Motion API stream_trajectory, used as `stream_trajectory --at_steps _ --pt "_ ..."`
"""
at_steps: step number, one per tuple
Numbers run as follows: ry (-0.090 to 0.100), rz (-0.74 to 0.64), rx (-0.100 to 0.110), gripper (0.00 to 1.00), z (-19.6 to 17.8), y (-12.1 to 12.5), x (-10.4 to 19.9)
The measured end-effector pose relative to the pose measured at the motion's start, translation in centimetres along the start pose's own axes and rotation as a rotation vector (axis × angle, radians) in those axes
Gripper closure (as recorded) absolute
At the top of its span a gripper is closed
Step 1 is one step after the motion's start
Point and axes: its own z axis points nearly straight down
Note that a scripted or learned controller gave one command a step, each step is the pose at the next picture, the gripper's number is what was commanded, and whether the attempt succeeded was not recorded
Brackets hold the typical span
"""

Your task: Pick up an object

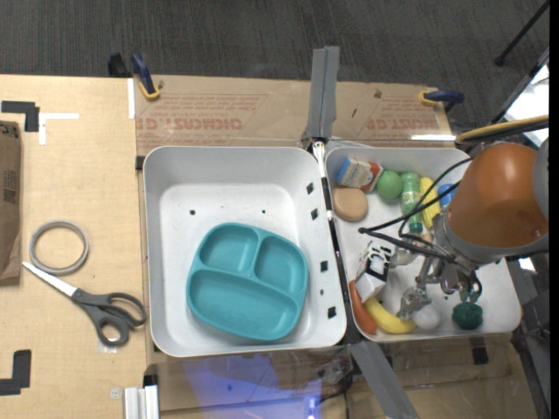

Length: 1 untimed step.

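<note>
Gripper low in right bin, just right of banana. Fingers' spread unclear, nothing seen held. You: centre over banana, keep off broccoli further right, descend straight, close firmly.

Robot lab: clamped cardboard (taped) behind two bins.

We see our arm reaching in from the right, its orange band bulging over the right side of the right-hand bin, with dark cables trailing off it to the left. Below the band the wrist points down toward the bin's front edge, and the gripper hangs low near the front edge; we cannot make out its finger spacing
</note>
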Motion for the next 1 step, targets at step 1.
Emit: stream_trajectory --at_steps 1 --pt "0.001 -0.025 0.000 0.00 -4.89 -6.15 -7.72"
